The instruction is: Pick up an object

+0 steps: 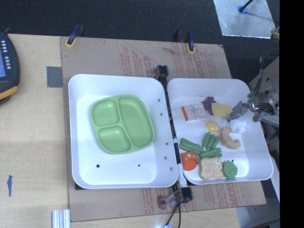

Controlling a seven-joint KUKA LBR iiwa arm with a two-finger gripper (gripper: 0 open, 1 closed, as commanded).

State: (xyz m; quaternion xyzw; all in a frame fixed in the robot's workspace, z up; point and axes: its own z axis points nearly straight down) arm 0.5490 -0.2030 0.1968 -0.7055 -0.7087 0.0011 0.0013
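The right bin (256, 175) holds several toy foods. Among them are a white and red packet (194, 111), a purple piece (209, 102), a yellow piece (221, 109), a small yellow bit (212, 126), a white bit (239, 126) and a tan curved piece (230, 139). Green beans (204, 146), a red tomato (189, 160), a bread slice (211, 168) and a green broccoli (230, 169) lie toward the front. My gripper (244, 112) reaches in from the right edge, just right of the yellow piece and above the white bit. I see nothing held.
A green divided plate (122, 123) lies in the left bin (78, 170). The bins' shared rim (168, 127) runs between them. Clamps (72, 36) hold the cardboard sheet at the back. A handheld controller (7, 65) rests at the far left.
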